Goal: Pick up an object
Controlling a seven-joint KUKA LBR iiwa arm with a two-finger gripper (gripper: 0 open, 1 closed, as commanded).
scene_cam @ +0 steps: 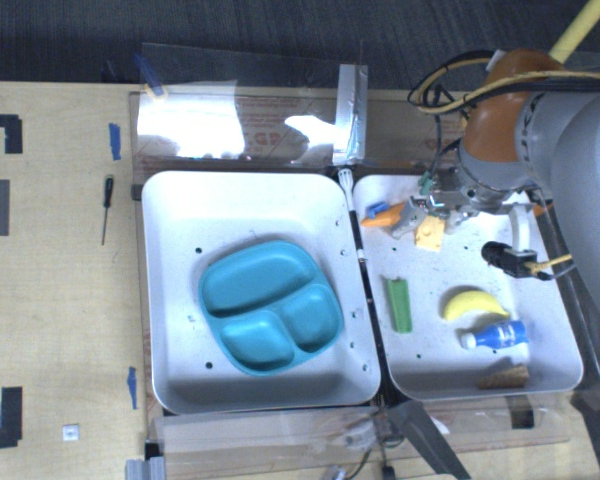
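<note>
The gripper (pixel 435 206) is hovering near the right bin's far-left corner — its opening I cannot tell — just beside a small yellow-orange block (pixel 429 234); descending squarely over it looks wisest

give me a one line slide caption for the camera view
Gripper low at the far end of the right bin beside an orange item; blue divided tray in the left bin.

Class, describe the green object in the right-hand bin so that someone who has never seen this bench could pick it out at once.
Find the right bin of the two white ones. Near its left wall lies the green stick, lengthwise, left of the yellow banana and blue bottle. It is the one green, straight, flat-sided item there.
</note>
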